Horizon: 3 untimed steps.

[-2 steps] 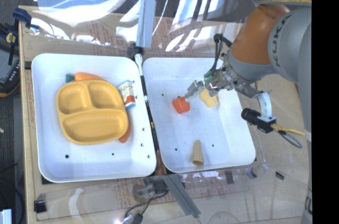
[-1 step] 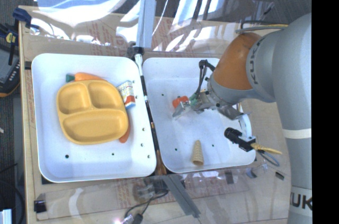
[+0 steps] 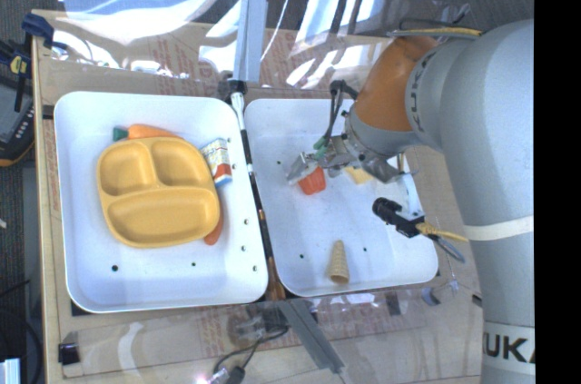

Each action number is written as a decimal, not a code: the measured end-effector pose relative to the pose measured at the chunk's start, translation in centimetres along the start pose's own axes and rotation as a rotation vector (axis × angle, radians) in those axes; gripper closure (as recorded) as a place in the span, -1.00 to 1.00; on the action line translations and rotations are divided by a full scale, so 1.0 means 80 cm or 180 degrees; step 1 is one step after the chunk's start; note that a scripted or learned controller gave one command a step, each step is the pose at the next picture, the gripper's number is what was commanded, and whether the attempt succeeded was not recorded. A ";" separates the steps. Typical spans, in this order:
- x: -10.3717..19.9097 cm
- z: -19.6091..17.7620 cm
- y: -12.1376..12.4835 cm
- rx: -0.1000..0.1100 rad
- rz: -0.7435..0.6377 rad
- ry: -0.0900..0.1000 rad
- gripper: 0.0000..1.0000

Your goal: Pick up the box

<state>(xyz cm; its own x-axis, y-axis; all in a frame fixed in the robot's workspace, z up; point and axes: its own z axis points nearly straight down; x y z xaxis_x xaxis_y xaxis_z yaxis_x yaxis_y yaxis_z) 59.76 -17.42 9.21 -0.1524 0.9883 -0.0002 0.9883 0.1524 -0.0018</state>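
Camera view is showing me reaching into the right bin (image 3: 390, 269), my claw (image 3: 310, 166) hanging right over a small orange box (image 3: 313, 182) near the bin's middle. I am reading the fingers as spread, their tips straddling the top of the box without closing on it yet. To do this well, I am judging that I should keep the tips centred over the box, come down until they bracket its sides, and only then squeeze, since a box this small could skid on the smooth white floor. The box is looking blocky, bright orange, partly hidden beneath me. A toy ice-cream cone (image 3: 338, 262) is lying well apart, toward the front wall.
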 end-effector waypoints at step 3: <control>-0.043 -0.091 -0.006 0.0000 0.0113 0.0004 -1.00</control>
<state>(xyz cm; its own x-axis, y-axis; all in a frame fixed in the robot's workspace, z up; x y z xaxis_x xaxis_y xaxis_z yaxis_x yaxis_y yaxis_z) 59.79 -20.88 16.49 -0.1170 0.9931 0.0009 0.9931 0.1170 -0.0018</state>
